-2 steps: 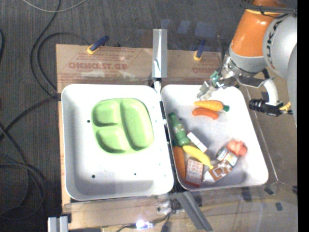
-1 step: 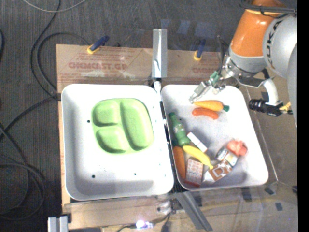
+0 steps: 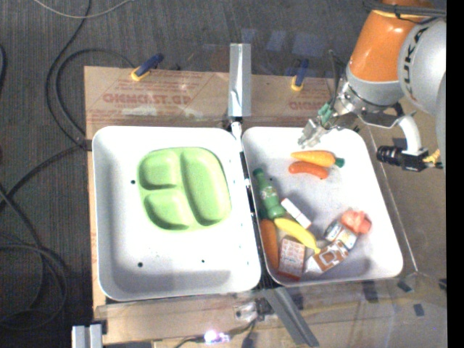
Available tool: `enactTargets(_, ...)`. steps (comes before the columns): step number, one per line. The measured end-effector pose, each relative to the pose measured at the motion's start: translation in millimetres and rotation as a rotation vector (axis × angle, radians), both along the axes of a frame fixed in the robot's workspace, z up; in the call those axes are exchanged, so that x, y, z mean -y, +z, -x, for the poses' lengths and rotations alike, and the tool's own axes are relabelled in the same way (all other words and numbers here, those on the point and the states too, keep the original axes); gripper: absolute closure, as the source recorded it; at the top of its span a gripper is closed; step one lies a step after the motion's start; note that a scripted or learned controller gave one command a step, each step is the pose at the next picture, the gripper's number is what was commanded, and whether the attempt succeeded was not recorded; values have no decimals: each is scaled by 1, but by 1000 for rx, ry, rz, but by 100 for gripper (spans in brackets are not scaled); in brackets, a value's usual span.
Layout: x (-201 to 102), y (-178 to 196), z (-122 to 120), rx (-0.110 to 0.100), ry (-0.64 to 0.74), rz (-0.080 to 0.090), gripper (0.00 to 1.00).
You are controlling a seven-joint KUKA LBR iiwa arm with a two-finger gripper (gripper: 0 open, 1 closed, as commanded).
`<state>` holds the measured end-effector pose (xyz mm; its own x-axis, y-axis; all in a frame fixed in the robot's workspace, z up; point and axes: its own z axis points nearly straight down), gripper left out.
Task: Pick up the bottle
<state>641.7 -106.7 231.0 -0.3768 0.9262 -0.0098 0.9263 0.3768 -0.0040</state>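
Camera view: Red lettering on the cardboard [image 3: 159,96] under the bins is unreadable. The left bin [image 3: 116,252] holds a green tray [image 3: 185,188]. The right bin [image 3: 377,194] holds the bottle [image 3: 267,195], two carrots [image 3: 314,162], a banana [image 3: 296,232] and small packets [image 3: 330,251]. The bottle is green, lying along the bin's left wall. The gripper [image 3: 319,125] hangs over the far rim; whether spread or pressed together cannot be told.
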Motion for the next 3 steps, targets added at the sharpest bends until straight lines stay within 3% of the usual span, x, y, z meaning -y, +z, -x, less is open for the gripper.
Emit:
enactTargets(1, 1, 0, 0, 0, -1, 1, 0)
enactTargets(2, 0, -110, 49, 10, -119, -6, 0)
enactTargets(3, 9, -138, 97, 20, 200, 7, 0)
